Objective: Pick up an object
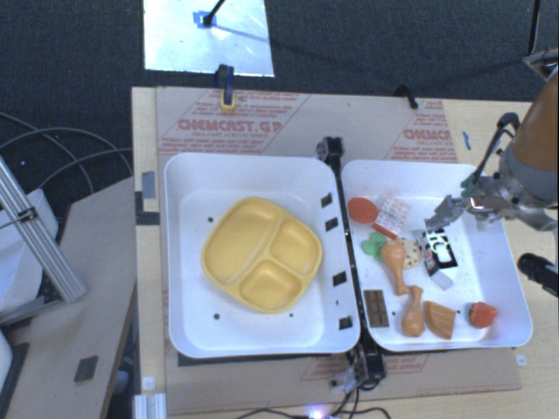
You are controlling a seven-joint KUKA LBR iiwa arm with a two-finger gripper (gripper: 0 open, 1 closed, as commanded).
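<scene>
Pincer [442, 220] hovers above black-and-white packet [439, 253], not touching.

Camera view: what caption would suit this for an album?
Grey robot arm's gripper hovering over toy food in the right white bin, beside a yellow divided plastic plate in the left white bin.

The tabletop [148, 129] is carrying a printed cardboard sheet [262, 116], with two white bins lying on it: the right bin [515, 321] sitting beneath the end effector [447, 212], the left bin [188, 182] sitting well away, to its left in the camera view.
</scene>
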